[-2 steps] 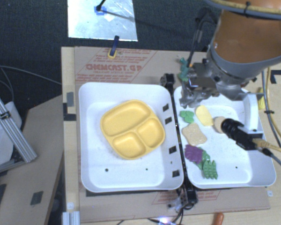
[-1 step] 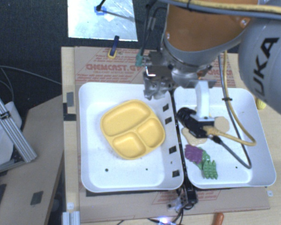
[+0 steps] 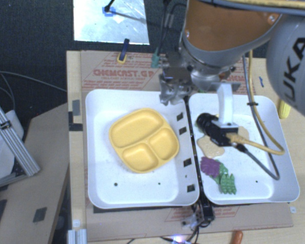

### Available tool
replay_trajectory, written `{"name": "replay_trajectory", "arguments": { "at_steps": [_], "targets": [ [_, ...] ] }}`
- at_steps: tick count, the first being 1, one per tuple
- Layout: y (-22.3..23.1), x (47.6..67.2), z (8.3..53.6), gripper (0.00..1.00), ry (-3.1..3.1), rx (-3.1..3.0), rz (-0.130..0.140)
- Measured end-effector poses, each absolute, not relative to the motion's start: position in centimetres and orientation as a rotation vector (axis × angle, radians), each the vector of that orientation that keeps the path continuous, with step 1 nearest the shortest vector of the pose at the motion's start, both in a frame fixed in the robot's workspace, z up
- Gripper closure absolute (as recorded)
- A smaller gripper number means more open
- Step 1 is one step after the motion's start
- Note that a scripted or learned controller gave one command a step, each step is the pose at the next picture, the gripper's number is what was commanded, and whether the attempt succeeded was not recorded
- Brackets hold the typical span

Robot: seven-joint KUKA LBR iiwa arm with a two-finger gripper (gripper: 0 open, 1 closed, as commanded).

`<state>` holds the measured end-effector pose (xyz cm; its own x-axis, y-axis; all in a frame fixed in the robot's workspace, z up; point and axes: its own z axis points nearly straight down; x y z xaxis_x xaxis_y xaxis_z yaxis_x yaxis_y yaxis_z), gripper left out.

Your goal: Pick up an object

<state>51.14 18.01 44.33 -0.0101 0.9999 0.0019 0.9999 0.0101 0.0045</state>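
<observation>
A yellow three-compartment plate [image 3: 144, 140] lies in the middle of the left white bin [image 3: 99, 187]. The right bin [image 3: 274, 182] holds a flat tan piece [image 3: 212, 147], a purple grape cluster [image 3: 210, 165] and a green toy piece [image 3: 227, 183], all near its left wall. My gripper [image 3: 170, 93] hangs over the far end of the divider between the two bins, above and behind the plate's far right corner. Nothing shows in its grasp. The arm's orange band and grey body cover the far part of the right bin.
Both bins rest on a cardboard sheet [image 3: 117, 72]. A blue and yellow tool [image 3: 123, 51] lies on it behind the left bin. A shiny silver sheet [image 3: 112, 14] sits further back. An aluminium frame [image 3: 7, 136] stands at the left.
</observation>
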Motion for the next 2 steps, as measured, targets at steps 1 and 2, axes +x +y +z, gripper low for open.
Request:
{"name": "replay_trajectory", "arguments": {
  "at_steps": [1, 2],
  "targets": [
    [11.8, 48.6, 46.0, 1.00, 2.216, 2.224, 0.004],
    [20.6, 48.5, 41.9, 1.00, 2.237, 2.210, -0.001]
  ]
}}
